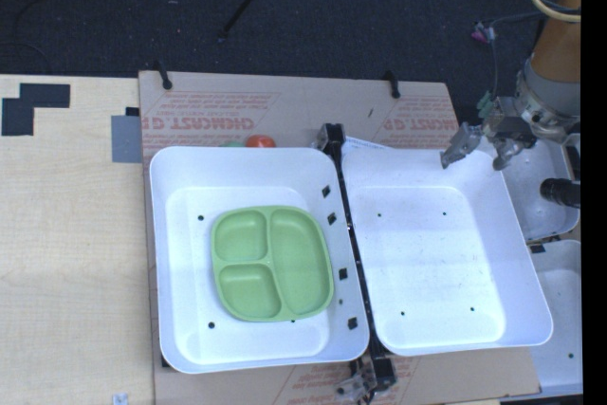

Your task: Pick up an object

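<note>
A light green plate (272, 263) with three compartments lies flat in the left white bin (180, 204). My gripper (482, 152) hangs above the far right corner of the right white bin (512, 299), well away from the plate. Its two fingers are spread apart with nothing between them.
A small orange-red object (260, 142) and a bit of green sit on the cardboard just behind the left bin's far rim. A black clamp strip (346, 251) runs between the two bins. The arm's orange band (558, 43) rises at the right edge.
</note>
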`<action>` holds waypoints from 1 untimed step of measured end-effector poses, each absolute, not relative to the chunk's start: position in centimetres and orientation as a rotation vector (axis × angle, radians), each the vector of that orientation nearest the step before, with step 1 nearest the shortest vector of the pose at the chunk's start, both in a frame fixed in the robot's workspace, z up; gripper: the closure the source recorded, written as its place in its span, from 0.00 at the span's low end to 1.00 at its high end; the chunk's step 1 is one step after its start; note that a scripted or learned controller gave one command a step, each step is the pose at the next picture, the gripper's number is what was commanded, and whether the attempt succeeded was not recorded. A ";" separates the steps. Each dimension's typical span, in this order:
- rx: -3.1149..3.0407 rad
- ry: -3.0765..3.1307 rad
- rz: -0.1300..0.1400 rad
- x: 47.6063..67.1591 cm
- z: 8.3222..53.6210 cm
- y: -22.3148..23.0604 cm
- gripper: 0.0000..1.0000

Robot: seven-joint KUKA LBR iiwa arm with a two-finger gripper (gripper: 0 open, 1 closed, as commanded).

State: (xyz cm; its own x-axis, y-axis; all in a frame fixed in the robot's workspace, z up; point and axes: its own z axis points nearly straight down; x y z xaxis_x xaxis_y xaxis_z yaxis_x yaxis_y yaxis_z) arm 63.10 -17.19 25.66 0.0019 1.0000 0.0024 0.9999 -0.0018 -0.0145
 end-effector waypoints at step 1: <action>-2.220 -2.221 0.001 63.3 26.5 -17.2 0.00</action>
State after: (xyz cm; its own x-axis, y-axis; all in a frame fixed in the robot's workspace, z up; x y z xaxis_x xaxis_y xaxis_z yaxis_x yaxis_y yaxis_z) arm 63.29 -17.17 26.50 -0.0004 1.0000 0.0000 1.0000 0.0004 -0.0011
